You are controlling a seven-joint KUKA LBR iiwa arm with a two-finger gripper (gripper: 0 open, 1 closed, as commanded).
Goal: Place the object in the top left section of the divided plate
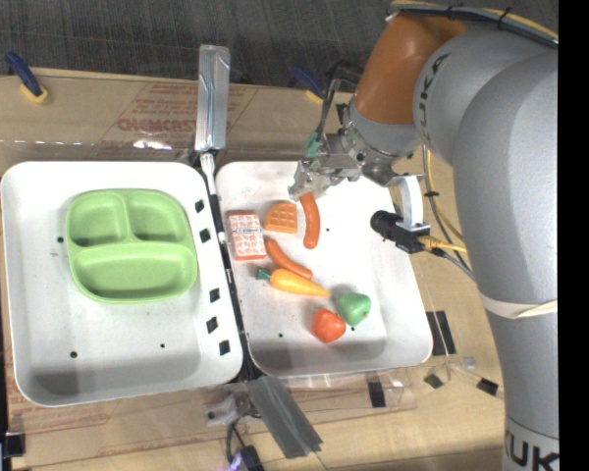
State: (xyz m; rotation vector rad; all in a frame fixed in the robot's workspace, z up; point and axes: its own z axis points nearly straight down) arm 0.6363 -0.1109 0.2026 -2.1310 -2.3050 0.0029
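A green divided plate lies in the left bin, with two small sections at the top and one wide section below. My gripper hangs over the back of the right bin, directly at the upper end of a red-orange sausage. The sausage points straight down the view from the gripper, and its top tip meets the gripper's underside. Whether it is gripped or just lying beneath, I cannot tell.
Around the sausage in the right bin are a waffle, a red-and-white packet, an orange carrot, a yellow-orange carrot, a red tomato and a green pepper. A ridge divides the bins.
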